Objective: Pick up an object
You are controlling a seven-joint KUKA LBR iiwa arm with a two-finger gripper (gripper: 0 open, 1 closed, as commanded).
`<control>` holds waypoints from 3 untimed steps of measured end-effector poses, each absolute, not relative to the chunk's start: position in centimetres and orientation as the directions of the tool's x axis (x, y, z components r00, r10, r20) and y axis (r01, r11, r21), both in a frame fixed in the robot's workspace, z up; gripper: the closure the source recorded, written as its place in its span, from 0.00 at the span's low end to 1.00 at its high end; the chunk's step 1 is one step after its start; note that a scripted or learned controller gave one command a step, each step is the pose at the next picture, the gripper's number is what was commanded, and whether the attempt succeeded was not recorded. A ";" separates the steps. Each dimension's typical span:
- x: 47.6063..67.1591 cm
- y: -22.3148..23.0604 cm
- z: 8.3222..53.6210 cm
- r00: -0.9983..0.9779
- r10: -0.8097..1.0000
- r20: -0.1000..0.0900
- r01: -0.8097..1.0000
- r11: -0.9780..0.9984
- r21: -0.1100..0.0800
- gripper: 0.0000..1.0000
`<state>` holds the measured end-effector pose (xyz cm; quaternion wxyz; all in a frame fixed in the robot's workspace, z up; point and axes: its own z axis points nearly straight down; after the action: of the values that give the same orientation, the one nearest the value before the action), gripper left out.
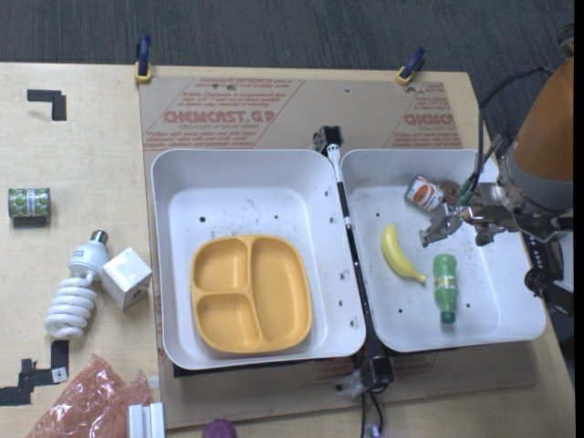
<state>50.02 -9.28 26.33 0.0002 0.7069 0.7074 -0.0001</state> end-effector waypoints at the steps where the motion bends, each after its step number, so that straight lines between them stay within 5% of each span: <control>1: 49.9 -11.1 10.8 0.002 1.000 0.000 1.000 -0.002 0.000 0.00; 2: 47.8 -9.9 9.2 0.002 1.000 0.000 1.000 -0.002 0.001 0.00; 3: 47.9 -10.0 10.2 0.004 1.000 0.000 1.000 -0.004 0.003 1.00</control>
<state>47.92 -9.98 10.24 0.0010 0.7085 0.7057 0.0012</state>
